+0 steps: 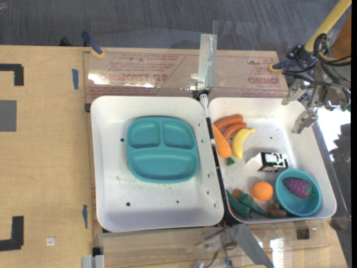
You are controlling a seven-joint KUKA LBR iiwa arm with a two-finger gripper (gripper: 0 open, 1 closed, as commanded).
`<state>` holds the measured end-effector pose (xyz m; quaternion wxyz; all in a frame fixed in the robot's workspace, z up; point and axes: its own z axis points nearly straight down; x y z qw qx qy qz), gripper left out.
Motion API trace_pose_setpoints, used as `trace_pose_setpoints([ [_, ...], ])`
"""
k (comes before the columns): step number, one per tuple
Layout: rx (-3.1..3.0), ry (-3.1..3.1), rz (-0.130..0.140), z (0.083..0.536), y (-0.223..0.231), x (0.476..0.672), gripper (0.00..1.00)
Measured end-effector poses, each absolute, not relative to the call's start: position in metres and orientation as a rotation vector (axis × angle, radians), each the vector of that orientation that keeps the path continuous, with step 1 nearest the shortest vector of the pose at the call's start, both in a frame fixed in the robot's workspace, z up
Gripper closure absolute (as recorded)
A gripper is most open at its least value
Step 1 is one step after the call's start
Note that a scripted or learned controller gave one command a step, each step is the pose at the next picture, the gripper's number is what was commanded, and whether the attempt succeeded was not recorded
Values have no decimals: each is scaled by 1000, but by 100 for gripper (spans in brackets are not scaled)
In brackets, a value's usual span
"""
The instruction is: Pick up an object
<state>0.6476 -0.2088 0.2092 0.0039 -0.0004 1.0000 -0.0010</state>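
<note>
My gripper (297, 110) hangs over the far right corner of the right bin (329, 166), open, with nothing between its fingers. In that bin lie a yellow banana (240, 141), an orange carrot (222, 143), an orange sausage-like piece (230, 120), a small black-and-white object (274, 161), an orange ball-shaped fruit (263, 191), and a teal bowl (298, 197) holding purple grapes (299, 187). A green item (245, 205) and a brown one (274, 210) sit at the near edge. The gripper is to the right of and beyond all of them, touching none.
The left bin (106, 166) holds a teal divided plate (162, 148). A clear upright divider (207, 60) stands behind the seam between the bins. Cables and the arm's wrist crowd the top right corner. A wooden bench (39, 166) lies to the left.
</note>
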Motion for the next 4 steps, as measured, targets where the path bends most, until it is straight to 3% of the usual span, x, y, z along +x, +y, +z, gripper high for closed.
trace_pose_setpoints([
  [1,222,3135,6,111,-139,640,0],
  [2,156,3127,0,89,-96,636,0],
  [3,-9,3131,-4,94,-165,661,0],
  [4,210,3123,3,90,-89,584,0],
])
